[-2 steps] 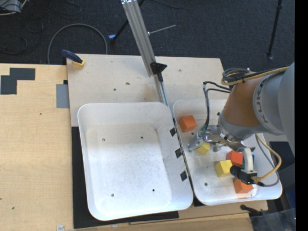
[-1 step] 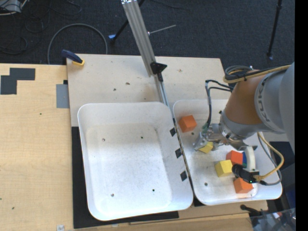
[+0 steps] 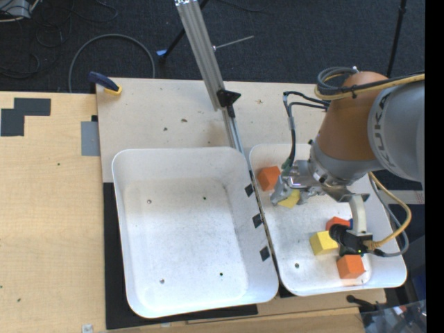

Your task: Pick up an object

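1. Nearest, an orange block point(image 3: 351, 266) and a yellow block point(image 3: 322, 242) lie in the right bin point(image 3: 300, 283), well apart from the gripper point(image 3: 290, 191).
2. Farther in, a small yellowish piece point(image 3: 289, 200) sits right at the gripper — gripped or merely touched, I cannot tell.
3. An orange cube point(image 3: 268, 178) lies just beside it — a nudge could knock it away.

2 white bins point(image 3: 187, 283). Right one's got orange blocks point(image 3: 268, 178) and a yellow block point(image 3: 323, 243). Arm point(image 3: 388, 127) is grey with an orange band.
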Available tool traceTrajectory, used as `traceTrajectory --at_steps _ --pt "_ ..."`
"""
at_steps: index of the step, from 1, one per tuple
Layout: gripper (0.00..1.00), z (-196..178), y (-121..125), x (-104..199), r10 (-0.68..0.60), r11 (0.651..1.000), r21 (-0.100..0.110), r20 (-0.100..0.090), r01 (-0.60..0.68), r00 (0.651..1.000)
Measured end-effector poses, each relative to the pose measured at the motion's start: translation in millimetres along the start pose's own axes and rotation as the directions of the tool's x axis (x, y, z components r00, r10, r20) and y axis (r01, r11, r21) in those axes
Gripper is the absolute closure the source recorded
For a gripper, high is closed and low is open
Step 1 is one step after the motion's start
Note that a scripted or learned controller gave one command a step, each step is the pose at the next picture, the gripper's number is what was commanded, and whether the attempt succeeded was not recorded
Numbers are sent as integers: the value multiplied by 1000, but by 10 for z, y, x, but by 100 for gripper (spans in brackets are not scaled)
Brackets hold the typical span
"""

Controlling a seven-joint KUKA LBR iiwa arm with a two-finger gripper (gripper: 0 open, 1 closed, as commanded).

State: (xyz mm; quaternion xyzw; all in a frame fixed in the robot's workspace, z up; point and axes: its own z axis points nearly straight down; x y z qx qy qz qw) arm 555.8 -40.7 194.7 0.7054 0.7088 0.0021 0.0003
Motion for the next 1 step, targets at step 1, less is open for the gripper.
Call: traceTrajectory --at_steps 1 --pt "100 55 -145 733 -2 1000 10 -1 2 1000"
